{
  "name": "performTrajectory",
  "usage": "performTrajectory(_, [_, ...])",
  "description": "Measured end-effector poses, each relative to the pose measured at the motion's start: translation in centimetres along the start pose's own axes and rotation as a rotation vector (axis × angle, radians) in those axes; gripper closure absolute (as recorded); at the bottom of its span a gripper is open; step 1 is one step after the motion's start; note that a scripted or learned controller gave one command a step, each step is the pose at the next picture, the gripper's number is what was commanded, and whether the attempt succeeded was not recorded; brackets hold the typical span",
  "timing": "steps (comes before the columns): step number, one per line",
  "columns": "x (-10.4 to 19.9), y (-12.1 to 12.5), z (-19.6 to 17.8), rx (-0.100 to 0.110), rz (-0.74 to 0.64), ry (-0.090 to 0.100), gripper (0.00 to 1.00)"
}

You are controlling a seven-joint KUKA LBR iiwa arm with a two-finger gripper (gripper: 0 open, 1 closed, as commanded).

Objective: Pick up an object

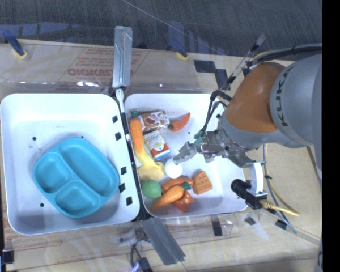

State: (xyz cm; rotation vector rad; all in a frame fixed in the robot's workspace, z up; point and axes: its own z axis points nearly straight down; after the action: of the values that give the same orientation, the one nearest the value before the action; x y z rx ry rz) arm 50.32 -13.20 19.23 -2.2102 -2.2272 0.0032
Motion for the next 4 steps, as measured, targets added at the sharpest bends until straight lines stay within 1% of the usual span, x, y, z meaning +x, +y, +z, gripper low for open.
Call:
performTrajectory(1, [2.1,7.8,6.8,0.005,-0.034,0.000,0.00])
performTrajectory(2, [2.2,7.5,10.2,0.002,-0.027,-0.001,0.00])
performTrajectory(3, [2.3,7.5,9.1,0.003,-0.030,0.000,1.00])
performTrajectory(4, [10.4,9.0,-0.5,-0.012,-0.013,0.001,1.00])
